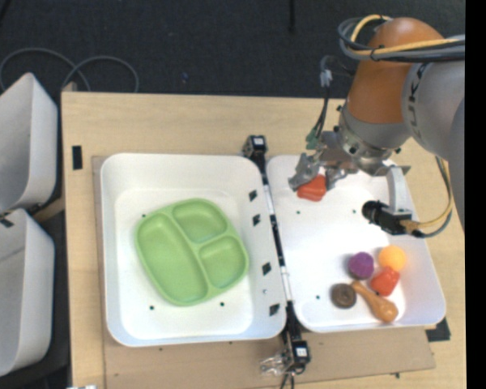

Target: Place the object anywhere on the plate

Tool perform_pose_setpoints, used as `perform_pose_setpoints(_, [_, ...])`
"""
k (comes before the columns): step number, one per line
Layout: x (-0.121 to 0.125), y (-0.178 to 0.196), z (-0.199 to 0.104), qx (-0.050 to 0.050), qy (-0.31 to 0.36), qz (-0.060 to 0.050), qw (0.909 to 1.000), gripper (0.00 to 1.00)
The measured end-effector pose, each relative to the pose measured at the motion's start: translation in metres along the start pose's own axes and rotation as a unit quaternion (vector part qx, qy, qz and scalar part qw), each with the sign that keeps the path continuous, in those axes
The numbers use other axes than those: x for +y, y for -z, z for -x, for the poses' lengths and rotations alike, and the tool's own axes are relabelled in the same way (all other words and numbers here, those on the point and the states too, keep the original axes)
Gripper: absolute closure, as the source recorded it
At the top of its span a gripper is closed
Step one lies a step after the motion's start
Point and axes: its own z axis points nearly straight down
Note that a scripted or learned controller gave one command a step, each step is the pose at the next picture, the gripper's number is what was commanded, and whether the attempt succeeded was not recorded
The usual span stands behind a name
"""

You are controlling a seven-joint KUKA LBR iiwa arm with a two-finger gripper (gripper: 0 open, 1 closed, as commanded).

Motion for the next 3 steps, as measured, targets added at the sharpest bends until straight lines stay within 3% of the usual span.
perform_pose_setpoints(2, [0.003,-0.002,-0.099,-0.001,-0.001,-0.001,1.0,1.0])
perform_pose_setpoints(3, [-0.011,-0.01,-0.154,-0.001,0.0,-0.001,1.0,1.0])
